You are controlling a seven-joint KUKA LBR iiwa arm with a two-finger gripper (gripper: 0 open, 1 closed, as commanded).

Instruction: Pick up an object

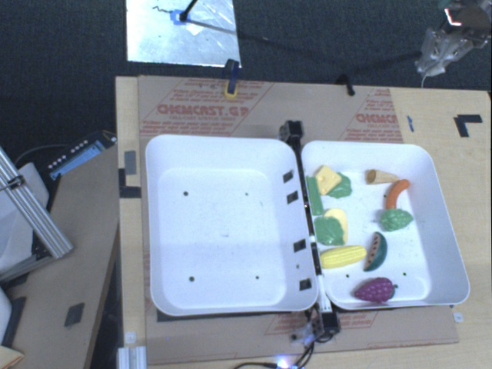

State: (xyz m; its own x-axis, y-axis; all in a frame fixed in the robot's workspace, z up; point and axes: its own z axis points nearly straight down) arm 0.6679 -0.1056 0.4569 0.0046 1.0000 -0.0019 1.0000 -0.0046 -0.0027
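The right bin [442, 206] holds several toy foods. At its back lie a yellow wedge [327, 178], a green leaf [340, 187], a small cone [379, 177] and an orange sausage shape [395, 193]. A leafy green piece [395, 220] and a green and yellow piece [332, 227] sit at mid-bin. Corn [343, 257], a watermelon slice [375, 250] and purple grapes [374, 289] lie toward the front. My gripper [437, 56] hangs high at the far right, beyond the bench's back edge and well away from the bin, with nothing seen in it.
The left bin [223, 221] adjoins the right one along a black hinged divider [301, 214]. A shiny metal sheet [181, 21] lies on the dark floor behind the bench. A yellow clip [231, 89] sits at the board's back edge.
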